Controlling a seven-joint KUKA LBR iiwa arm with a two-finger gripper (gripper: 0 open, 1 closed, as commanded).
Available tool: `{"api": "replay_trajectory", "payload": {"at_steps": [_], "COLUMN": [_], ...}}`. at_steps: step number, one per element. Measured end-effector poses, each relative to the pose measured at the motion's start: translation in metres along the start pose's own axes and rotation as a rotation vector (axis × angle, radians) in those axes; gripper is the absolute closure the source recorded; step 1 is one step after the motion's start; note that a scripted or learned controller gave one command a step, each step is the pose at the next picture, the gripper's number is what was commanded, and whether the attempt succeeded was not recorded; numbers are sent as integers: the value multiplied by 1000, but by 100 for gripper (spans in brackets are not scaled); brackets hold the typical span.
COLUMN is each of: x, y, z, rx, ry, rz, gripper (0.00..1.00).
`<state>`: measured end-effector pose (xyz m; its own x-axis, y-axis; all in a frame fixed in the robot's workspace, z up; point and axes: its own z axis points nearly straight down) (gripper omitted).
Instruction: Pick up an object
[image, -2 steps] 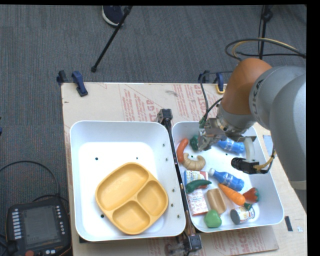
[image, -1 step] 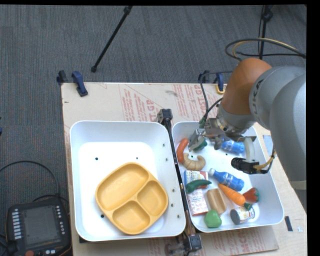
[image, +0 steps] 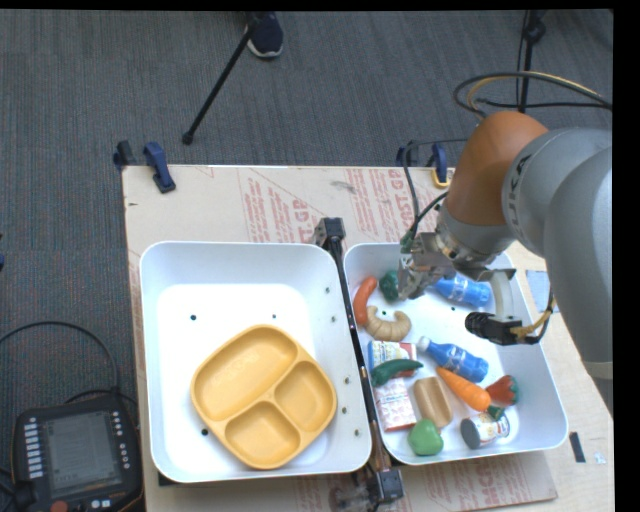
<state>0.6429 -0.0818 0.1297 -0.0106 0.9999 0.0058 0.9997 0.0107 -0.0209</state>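
Note:
My gripper (image: 408, 278) hangs low over the far left corner of the right bin (image: 548, 420), under the orange wrist band. It is right beside a small dark green toy (image: 388, 288), perhaps touching it. Close by lie an orange-red sausage (image: 362, 300), a tan croissant (image: 388, 323) and a blue bottle (image: 463, 292). Nothing is visibly held.
The right bin also holds a second blue bottle (image: 455, 357), a carrot (image: 463, 388), a green chili (image: 395, 370), small cartons (image: 397, 405), a bread slice (image: 433, 400), a green fruit (image: 426, 438) and a can (image: 485, 430). A yellow divided plate (image: 265, 395) lies in the left bin (image: 160, 300).

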Motion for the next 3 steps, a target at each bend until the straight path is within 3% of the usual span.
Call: {"api": "replay_trajectory", "payload": {"at_steps": [1,2,3], "x": [0,0,0], "y": [0,0,0], "z": [0,-9,-9], "rx": [0,2,3], "ry": [0,1,1], "rz": [0,-2,-2], "gripper": [0,100,0]}}
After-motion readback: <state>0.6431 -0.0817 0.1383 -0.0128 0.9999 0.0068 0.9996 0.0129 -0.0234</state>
